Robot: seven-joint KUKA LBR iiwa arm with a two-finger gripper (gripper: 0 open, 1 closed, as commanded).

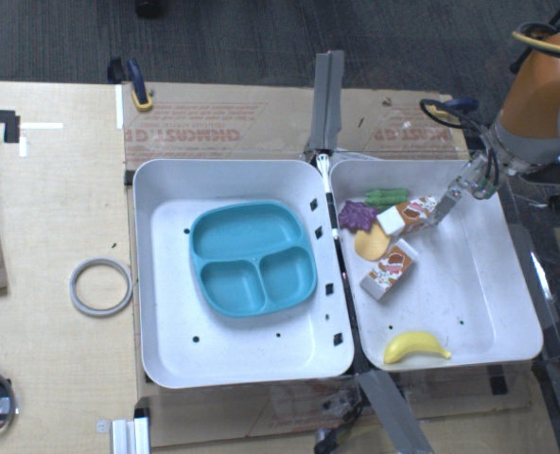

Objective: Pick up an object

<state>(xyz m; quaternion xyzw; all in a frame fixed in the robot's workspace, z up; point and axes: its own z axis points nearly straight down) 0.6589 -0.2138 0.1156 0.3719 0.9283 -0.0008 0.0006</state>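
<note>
Grey two-finger gripper (447, 203), its opening unreadable, sits right of centre touching the small red-and-white carton (417, 212); centre over it before closing.

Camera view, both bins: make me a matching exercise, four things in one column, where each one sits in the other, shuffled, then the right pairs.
Things:
1. blue divided tray
2. banana
3. purple grapes
4. grey ring

Places:
A. near front edge of the right bin
B. on the wooden bench, left of both bins
C. middle of the left bin
D. in the right bin's back-left cluster, near the divider

Pairs: 1-C, 2-A, 3-D, 4-B
</note>
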